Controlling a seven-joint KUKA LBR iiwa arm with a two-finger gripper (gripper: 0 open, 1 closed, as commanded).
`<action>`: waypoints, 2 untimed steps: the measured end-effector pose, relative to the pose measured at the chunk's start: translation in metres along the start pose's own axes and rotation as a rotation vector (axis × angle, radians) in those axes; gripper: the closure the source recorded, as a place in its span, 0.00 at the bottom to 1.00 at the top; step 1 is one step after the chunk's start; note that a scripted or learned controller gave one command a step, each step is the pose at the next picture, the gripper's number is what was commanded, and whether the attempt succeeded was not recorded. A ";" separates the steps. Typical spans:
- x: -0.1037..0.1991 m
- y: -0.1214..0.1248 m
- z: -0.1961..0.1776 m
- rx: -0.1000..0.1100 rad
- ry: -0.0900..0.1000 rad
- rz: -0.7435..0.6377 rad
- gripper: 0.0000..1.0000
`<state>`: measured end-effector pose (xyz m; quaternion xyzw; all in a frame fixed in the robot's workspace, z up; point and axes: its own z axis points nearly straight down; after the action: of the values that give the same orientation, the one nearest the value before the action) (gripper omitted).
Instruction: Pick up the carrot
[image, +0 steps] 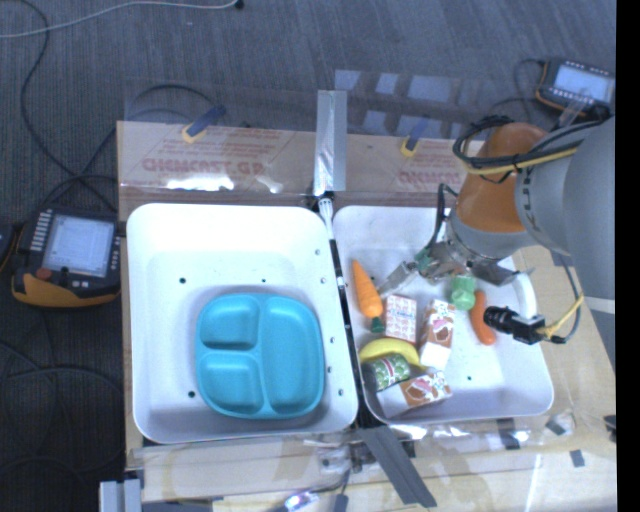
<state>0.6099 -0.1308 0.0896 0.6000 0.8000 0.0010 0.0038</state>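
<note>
The carrot (366, 290) is orange with a small green end and lies at a slant against the left wall of the right bin (520, 395). My gripper (425, 264) hangs low over the middle of that bin, to the right of the carrot and a short gap away from it. The grey wrist and its orange band (492, 195) rise behind it. Nothing shows in the gripper's grasp.
Below the gripper lie a second orange vegetable (484, 320) with a green top (462, 294), two small cartons (401, 316) (438, 336), a banana (388, 349), a green packet (386, 372) and a snack packet (426, 389). The left bin (160, 250) bears a blue divided tray (262, 355).
</note>
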 end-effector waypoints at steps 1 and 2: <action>0.000 0.002 -0.011 -0.005 0.000 0.000 1.00; 0.000 0.002 -0.011 -0.004 0.001 0.000 0.00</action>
<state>0.6112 -0.1302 0.1002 0.6002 0.7999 0.0030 0.0048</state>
